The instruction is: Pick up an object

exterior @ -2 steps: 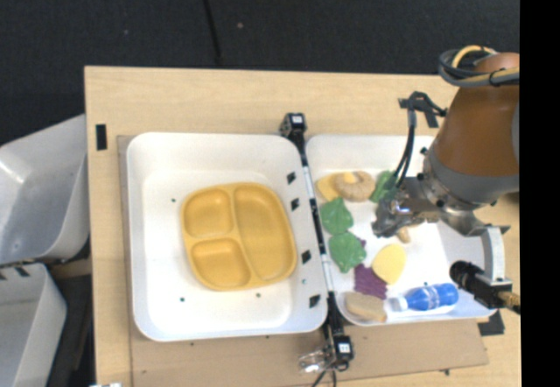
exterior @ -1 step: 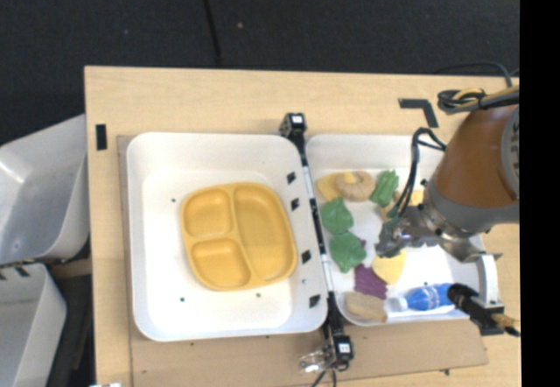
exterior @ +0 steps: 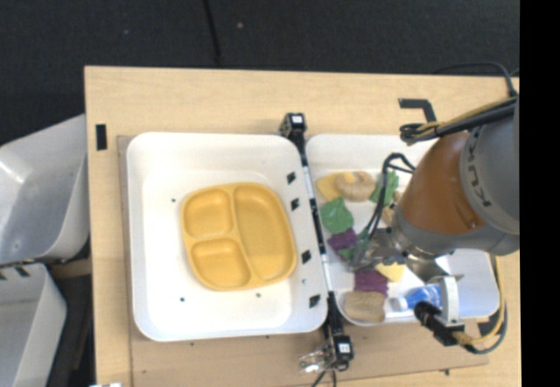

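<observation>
The right bin point(exterior: 350, 147) holds a jumble of small items: a green piece point(exterior: 336, 216), a purple piece point(exterior: 344, 241), another purple piece point(exterior: 369, 280), a tan round item point(exterior: 355, 185), a yellowish item point(exterior: 330, 186) and a beige round item point(exterior: 364, 306). A blue and white object point(exterior: 427, 297) lies near the bin's front. The arm, with its orange band point(exterior: 437, 188), hangs over the middle of this bin. My gripper point(exterior: 371, 252) reaches down among the purple and green pieces; its tips are hidden among the clutter.
The left bin point(exterior: 153, 201) bears a yellow divided plate point(exterior: 237, 235) with three compartments. A black clip point(exterior: 293, 123) sits at the bins' far joint, another point(exterior: 337, 347) at the near joint. Cables point(exterior: 477, 339) trail at the front right.
</observation>
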`<state>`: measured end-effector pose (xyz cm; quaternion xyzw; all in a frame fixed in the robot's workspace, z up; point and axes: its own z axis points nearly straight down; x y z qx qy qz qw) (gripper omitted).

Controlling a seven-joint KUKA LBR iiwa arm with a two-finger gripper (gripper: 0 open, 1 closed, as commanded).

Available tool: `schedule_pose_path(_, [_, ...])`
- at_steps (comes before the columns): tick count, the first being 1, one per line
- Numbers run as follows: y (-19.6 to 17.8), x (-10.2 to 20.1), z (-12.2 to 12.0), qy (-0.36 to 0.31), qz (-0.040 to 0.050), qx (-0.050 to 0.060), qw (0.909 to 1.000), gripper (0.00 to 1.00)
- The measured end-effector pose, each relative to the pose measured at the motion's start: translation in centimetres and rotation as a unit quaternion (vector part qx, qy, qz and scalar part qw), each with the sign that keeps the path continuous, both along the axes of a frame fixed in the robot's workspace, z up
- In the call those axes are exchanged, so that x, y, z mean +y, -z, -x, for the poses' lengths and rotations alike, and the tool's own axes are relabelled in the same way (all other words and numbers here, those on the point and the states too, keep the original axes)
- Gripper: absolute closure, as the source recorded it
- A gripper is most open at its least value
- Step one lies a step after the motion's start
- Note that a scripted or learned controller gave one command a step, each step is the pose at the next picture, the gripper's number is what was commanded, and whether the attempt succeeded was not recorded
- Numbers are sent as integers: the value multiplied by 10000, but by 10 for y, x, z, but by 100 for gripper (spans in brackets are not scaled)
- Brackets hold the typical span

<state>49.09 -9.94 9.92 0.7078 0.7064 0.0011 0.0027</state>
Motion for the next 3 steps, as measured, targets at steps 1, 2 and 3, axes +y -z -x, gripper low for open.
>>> schedule_pose_path(1, [-107,108,-2,-83,-38,-30,10000,100])
schedule_pose_path(2, [-257,133,-1,-38,-27,-68,10000,100])
schedule_pose_path(3, [-236,238,-26,-65,-23,26,10000,100])
